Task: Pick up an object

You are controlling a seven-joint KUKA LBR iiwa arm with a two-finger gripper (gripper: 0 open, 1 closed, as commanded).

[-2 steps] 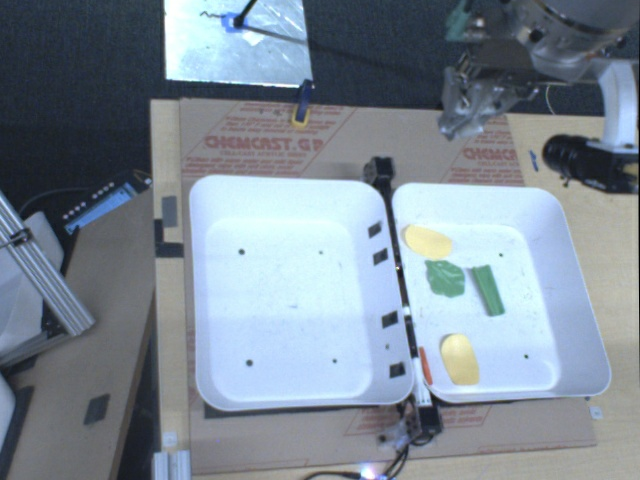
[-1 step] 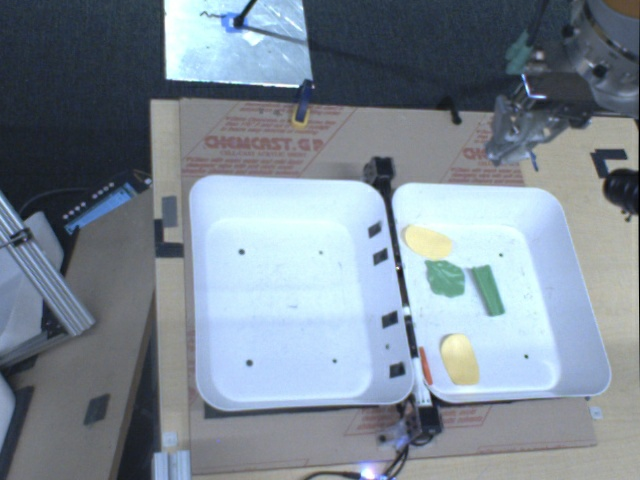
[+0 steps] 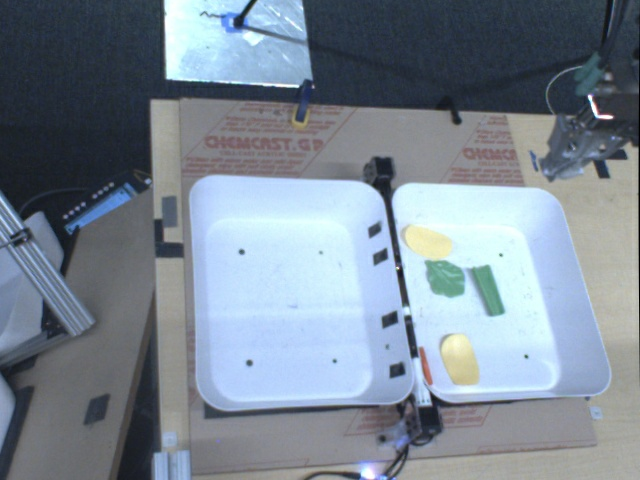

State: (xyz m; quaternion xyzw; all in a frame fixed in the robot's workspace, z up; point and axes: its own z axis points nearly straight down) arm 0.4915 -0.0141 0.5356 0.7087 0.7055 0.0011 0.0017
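The right bin holds several small objects. A yellow oval piece lies near its back left. A green leaf-shaped piece sits just below it, with a green stick beside it on the right. Another yellow piece rests near the front left, and a thin orange piece lies against the left wall. My gripper hangs at the upper right, outside the right bin's back right corner and well away from every object.
The left bin stands beside the right one, joined by a black clipped divider. A shiny metal sheet lies beyond the bench. A yellow and blue clip sits at the cardboard's back edge.
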